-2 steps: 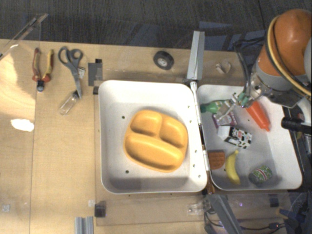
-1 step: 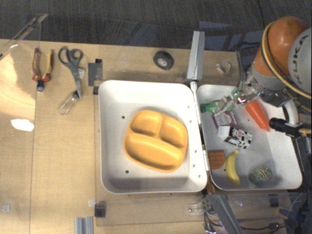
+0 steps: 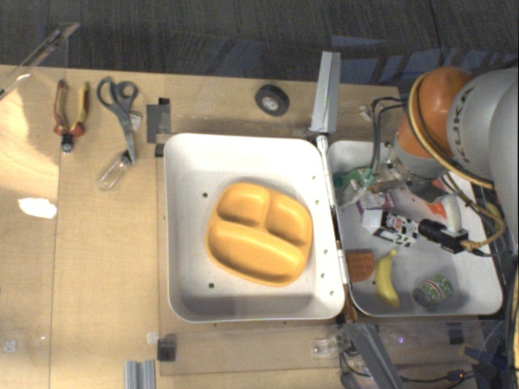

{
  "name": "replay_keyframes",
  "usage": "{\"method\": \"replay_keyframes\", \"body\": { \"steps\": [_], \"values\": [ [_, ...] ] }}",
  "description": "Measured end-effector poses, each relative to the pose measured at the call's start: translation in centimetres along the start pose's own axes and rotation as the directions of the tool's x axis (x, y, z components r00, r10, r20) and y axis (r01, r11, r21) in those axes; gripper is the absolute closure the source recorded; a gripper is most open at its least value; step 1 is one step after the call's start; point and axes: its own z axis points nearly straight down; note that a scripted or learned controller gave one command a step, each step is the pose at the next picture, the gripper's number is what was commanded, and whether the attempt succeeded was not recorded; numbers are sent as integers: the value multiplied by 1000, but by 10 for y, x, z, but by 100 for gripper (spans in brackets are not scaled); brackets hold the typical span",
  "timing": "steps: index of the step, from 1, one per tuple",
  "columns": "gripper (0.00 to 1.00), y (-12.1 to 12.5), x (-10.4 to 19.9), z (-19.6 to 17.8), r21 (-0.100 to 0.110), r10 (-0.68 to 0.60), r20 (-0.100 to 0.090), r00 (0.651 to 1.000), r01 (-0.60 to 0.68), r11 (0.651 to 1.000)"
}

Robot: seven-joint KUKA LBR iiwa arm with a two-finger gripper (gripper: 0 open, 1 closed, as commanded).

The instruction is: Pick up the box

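Right bin (image 3: 486, 298) crowded — arm (image 3: 478, 128) overhangs rear edge.

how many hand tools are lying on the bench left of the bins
2. The pliers with red handles lie near the bench's far left corner, and the scissors lie just right of them, apart from them. Nothing seems to hide more.

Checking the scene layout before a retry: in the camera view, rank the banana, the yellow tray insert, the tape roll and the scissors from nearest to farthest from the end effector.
The end effector sits over the right bin.
1. Banana, same bin, near its front edge.
2. Yellow tray insert, in the left bin.
3. Tape roll, on the bench behind the left bin; it is close to the insert in distance, so this ranking is loose.
4. Scissors, far left on the bench.
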Motion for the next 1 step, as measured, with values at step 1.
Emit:
{"method": "replay_keyframes", "body": {
  "steps": [1],
  "values": [
    [100,3,-2,-14,-11,-2,8,1000,2,1000]
  ]
}}
